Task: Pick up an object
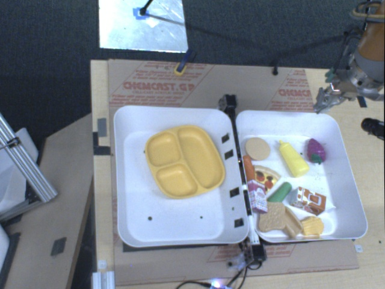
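Observation:
The right bin (346, 161) holds several toy foods: a yellow mustard bottle (293, 158), a purple eggplant (316, 150), a round tan cookie (257, 148), a pizza slice (265, 177), a green pepper (279, 191), a small brown carton (309, 200) and tan crackers (283, 218). A yellow divided plate (182, 161) lies in the left bin (129, 179). My gripper (325, 96) hangs above the far right corner of the right bin, past its rim, with nothing visibly in it.
A cardboard sheet (156, 84) lies under both bins. A shiny metal plate (143, 17) sits at the back. A black divider (236, 161) with clips runs between the bins. An aluminium bar (24, 161) leans at the left.

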Robot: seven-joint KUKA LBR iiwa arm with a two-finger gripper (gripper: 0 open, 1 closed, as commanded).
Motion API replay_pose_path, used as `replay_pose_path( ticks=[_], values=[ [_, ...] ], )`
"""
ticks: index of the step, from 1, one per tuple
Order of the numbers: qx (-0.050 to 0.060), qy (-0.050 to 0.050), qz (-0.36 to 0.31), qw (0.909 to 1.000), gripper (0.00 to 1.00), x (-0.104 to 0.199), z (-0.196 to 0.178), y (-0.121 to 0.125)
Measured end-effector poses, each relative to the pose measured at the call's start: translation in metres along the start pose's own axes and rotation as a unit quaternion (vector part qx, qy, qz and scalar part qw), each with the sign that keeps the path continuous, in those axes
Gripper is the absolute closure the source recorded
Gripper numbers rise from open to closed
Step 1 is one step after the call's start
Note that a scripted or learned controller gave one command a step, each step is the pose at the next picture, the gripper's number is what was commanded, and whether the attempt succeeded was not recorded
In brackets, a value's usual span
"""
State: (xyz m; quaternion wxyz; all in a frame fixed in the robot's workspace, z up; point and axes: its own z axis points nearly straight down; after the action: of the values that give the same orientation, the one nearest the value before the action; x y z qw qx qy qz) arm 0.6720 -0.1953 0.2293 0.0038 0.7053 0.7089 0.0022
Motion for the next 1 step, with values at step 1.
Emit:
replay_pose_path(
  ticks=[1],
  values=[
    [0.004, 0.002, -0.002, 1.0000, 1.00, 0.0490, 0.0107, -0.0170]
  ],
)
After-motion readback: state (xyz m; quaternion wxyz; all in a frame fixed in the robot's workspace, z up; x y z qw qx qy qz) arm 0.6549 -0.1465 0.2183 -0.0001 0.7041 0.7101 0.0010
